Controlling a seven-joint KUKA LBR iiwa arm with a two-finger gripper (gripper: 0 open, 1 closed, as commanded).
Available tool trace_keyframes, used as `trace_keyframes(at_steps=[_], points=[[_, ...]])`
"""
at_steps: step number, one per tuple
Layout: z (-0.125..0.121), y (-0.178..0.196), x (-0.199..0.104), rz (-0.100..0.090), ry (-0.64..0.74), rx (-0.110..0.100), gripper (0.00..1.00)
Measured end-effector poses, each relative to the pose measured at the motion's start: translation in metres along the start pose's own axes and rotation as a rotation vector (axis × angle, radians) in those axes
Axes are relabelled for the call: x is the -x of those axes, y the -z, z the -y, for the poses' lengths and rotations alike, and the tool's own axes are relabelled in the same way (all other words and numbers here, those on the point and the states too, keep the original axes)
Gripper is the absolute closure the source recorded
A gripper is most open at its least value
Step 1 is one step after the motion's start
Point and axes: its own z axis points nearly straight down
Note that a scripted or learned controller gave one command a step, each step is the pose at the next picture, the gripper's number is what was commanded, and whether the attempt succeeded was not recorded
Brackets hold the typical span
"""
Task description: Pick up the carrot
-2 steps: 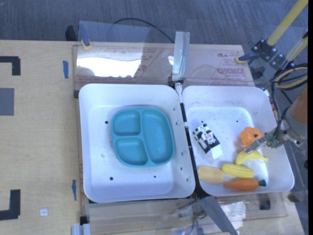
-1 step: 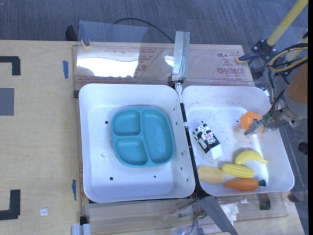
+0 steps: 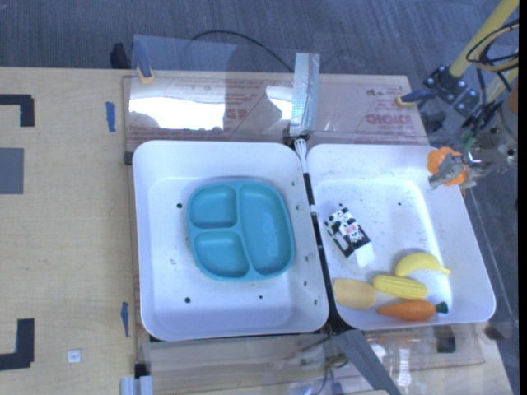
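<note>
My hand (image 3: 451, 169) hangs over the right bin's (image 3: 395, 194) far right rim; whether it is wide or narrow I cannot tell. The carrot (image 3: 407, 309) lies at the bin's near edge, touching the corn (image 3: 400, 286), well apart from me.

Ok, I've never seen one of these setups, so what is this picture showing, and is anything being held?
One camera looks down at a slant on a bench with two white bins. The left bin holds a blue divided plate. The right bin holds toy food near its front edge: an orange carrot, corn, a banana, a yellow-orange piece, plus a black-and-white toy. The robot arm comes in at the right; its gripper sits over the right bin's far corner, well away from the carrot. Whether it grips anything is too unclear to say.
</note>
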Motion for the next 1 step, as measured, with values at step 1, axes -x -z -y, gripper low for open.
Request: trace_keyframes(at_steps=[1], points=[[0.0109, 0.0115, 0.0009, -0.001, -0.141, -0.004, 1.0]])
